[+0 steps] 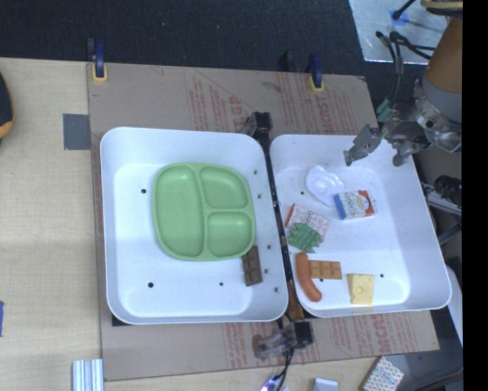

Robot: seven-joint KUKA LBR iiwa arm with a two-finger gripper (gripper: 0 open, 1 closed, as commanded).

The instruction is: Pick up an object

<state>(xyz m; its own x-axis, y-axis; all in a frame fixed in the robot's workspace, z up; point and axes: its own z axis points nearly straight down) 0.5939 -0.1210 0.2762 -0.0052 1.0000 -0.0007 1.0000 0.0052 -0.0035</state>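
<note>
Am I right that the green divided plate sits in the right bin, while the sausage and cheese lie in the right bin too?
Not quite: the camera view shows the green divided plate in the left bin. The sausage and cheese do lie in the right bin.

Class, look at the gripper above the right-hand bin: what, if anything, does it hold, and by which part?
Nothing is held. The gripper hangs open above the right bin's far edge, with no object between its fingers; the items lie on the bin floor below.
</note>
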